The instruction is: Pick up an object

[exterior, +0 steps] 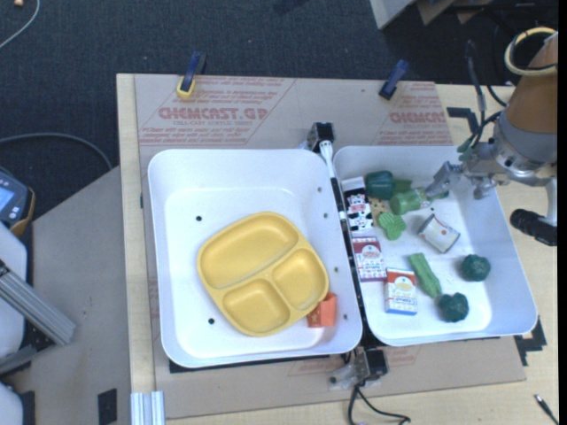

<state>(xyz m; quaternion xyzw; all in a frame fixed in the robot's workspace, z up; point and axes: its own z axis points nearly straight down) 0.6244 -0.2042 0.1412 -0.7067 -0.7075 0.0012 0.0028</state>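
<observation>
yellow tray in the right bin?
No, the yellow divided tray lies in the left bin.

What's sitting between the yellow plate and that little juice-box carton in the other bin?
In the camera view, an orange block beside the yellow plate, both bins' rims, then a red-and-white packet left of the carton.

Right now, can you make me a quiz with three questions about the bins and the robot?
1. Where is the yellow plate?
A. left bin
B. right bin
C. on the floor

2. What colour is the small block touching the plate?
A. blue
B. orange
C. purple

3. What is the gripper doing?
A. lifting the plate
B. carrying the orange block
C. hanging over the right bin, holding nothing that can be seen

Answers: 1 A, the plate lies in the left bin. 2 B, the block by its lower right edge is orange. 3 C, nothing shows between its tips.
</observation>
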